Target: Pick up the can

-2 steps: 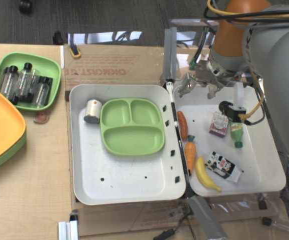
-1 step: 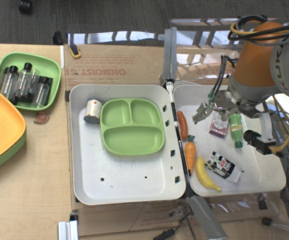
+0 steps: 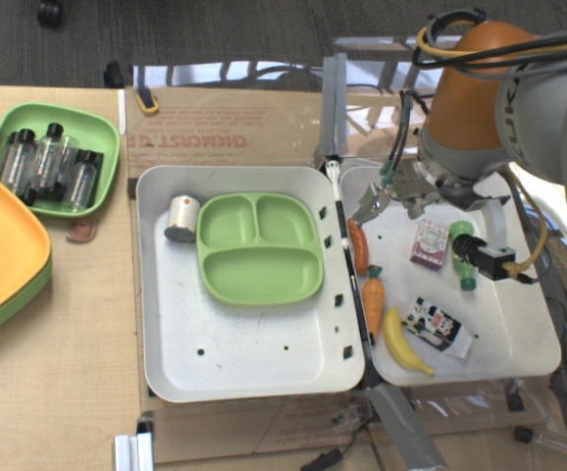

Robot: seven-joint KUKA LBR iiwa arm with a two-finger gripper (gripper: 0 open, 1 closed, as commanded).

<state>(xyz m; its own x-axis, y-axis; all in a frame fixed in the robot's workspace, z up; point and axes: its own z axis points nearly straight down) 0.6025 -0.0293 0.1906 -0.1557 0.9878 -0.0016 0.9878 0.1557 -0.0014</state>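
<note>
While the can [image 3: 180,218] lies on its side in the left bin [image 3: 156,341], at about ten o'clock of that bin and touching the left edge of the green divided plate [image 3: 260,247], your arm [image 3: 480,77] hangs over the right bin [image 3: 519,351], well apart from it.

The main risk is the distance between them: the tool [image 3: 370,204] sits at the right bin's ten o'clock corner, just beside the divider between the bins, so it must cross the plate to reach the can. A can on its side may roll when touched, and the plate's rim pressed against it leaves little room for a finger on that flank. The bin wall at nine o'clock crowds the other flank.

The arm enters from three o'clock, its orange band high at one o'clock, the wrist angled down and leftward. The tool's metal tips point toward the divider, above an orange carrot-like piece [image 3: 359,246]. You cannot tell how far apart those tips stand, and nothing is visibly between them.
</note>
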